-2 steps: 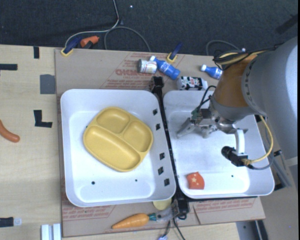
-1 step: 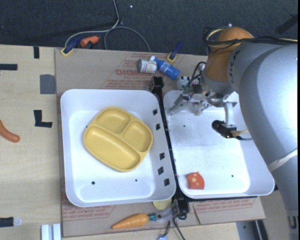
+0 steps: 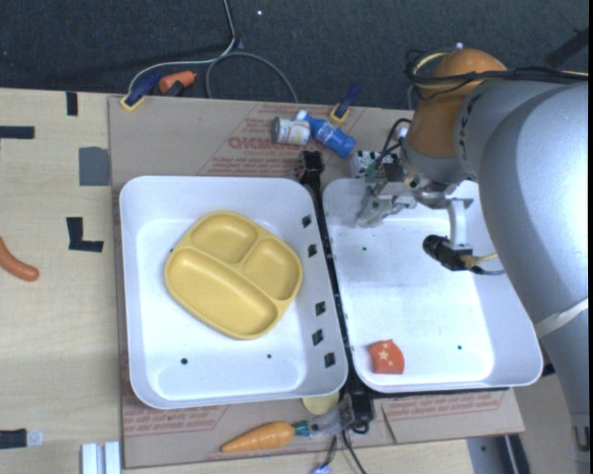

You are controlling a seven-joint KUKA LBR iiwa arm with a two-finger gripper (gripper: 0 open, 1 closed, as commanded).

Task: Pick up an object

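A small red-orange object (image 3: 385, 356) lies near the front edge of the right bin (image 3: 445, 304). In the left bin (image 3: 148, 215) rests a yellow divided plate (image 3: 235, 273). My gripper (image 3: 374, 203) hangs low over the far left corner of the right bin, well away from the red-orange object. The grey arm with its orange band (image 3: 445, 117) covers the bin's right side.
Outside the bins, a toy carrot (image 3: 260, 436) lies at the front, a sausage (image 3: 13, 258) far left on the bench, and a white and blue bottle (image 3: 314, 131) behind the bins. Black clips (image 3: 321, 294) run along the divider between the bins.
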